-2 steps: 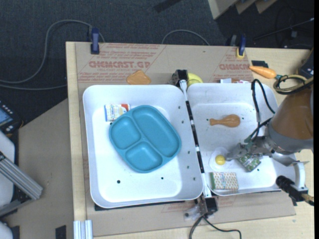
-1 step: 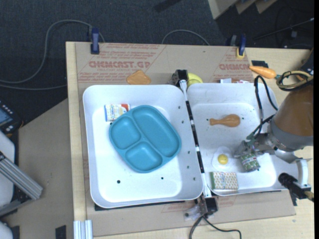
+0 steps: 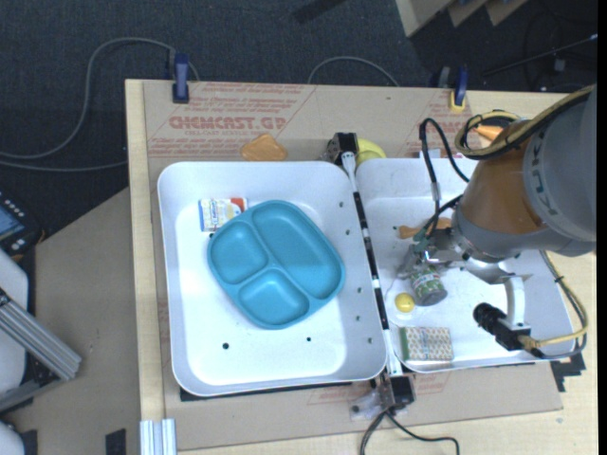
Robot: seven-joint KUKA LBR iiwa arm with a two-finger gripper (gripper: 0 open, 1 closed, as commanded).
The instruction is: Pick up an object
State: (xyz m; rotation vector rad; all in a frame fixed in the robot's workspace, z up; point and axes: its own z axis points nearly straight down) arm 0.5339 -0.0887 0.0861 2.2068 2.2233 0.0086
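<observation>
Landmark: right bin [image 3: 531,173]. Left bin [image 3: 180,282] alongside it, touching at shared edge. Arm [image 3: 531,188] over right bin's upper half. Blue divided tray [image 3: 275,262] in left bin, well left of right bin. Gripper [image 3: 429,271] low inside right bin near its left wall; finger state not discernible. Small card [image 3: 426,345] at right bin's lower left corner. Yellow ball [image 3: 405,302] just above card, beside gripper.
</observation>
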